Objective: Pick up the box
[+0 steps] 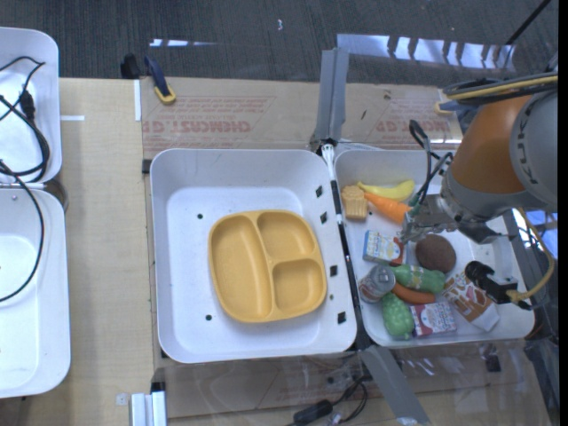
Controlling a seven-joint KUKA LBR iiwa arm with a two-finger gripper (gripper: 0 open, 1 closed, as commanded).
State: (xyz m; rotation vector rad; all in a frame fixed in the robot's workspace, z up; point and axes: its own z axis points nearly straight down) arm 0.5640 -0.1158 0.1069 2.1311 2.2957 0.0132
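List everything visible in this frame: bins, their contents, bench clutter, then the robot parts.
Left bin: one, white, bench centre.
Tray: one, yellow, three compartments, in the left bin.
Right bin: one, white, beside the left bin.
Banana: one, yellow, right bin, far end.
Carrot: one, orange, just below the banana.
Bread piece: one, tan, far left corner of the right bin.
Box: one, white and blue, left side of the right bin.
Brown round item: one, right of the box.
Can: one, silver, below the box.
Green vegetables: two, near end.
Cartons: two, red and white, near right corner.
Clamp: one, blue and yellow, on the far bench.
Arm: one, grey with orange band, over the right bin.
Gripper: one, above the box.
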